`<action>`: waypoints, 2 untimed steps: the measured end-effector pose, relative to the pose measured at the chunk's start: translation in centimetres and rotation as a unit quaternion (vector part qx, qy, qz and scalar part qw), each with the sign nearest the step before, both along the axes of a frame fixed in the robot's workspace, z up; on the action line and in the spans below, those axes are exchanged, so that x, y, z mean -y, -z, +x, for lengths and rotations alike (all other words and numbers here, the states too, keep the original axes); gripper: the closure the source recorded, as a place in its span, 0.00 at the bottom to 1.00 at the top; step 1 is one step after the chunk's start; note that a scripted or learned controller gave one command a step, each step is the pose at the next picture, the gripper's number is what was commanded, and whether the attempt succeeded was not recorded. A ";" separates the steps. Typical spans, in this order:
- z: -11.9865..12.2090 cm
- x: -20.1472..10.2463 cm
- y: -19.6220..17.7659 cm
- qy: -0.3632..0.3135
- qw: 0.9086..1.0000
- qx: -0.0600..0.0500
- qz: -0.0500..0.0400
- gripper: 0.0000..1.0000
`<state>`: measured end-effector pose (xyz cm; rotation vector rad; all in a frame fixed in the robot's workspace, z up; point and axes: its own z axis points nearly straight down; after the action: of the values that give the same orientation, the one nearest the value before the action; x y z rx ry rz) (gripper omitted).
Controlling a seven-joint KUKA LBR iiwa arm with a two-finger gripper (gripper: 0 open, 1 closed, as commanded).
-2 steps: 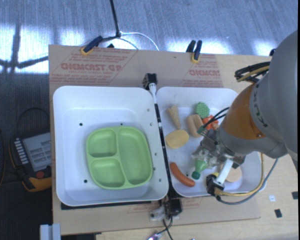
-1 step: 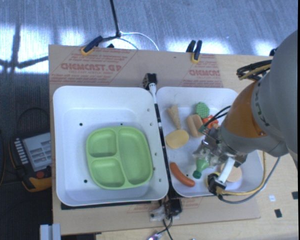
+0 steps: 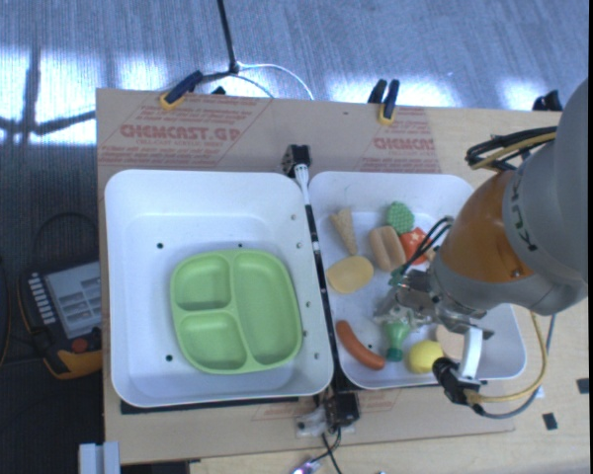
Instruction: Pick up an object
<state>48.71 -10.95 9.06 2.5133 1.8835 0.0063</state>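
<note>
The tool (image 3: pixel 403 309), its grip state impossible to tell, hangs low in the crowded right bin (image 3: pixel 326 191) at lower right of frame, where the green piece (image 3: pixel 395 340), lemon (image 3: pixel 424 355) and sausage (image 3: pixel 360 345) lie so close that it risks nudging neighbours and closing on nothing

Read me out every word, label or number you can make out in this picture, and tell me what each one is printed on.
"CHEMCAST GP", in red print, on the brown paper-faced board behind the left white bin.
The same red print repeats on the board behind the right white bin, partly cut off: "CHEMCAST".
Black letters on the orange band of the grey arm: too partial to read.
Keys and label on the grey handheld device at far left: too small to read.
</note>
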 end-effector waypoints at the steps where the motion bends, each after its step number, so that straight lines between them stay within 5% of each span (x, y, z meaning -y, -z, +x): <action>1: -0.4 -7.9 -9.3 0.102 0.995 -0.003 -0.001 1.00; 2: -0.4 -10.5 -12.7 0.205 0.979 -0.003 -0.001 1.00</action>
<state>48.31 -0.46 21.76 2.8473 1.3290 -0.0051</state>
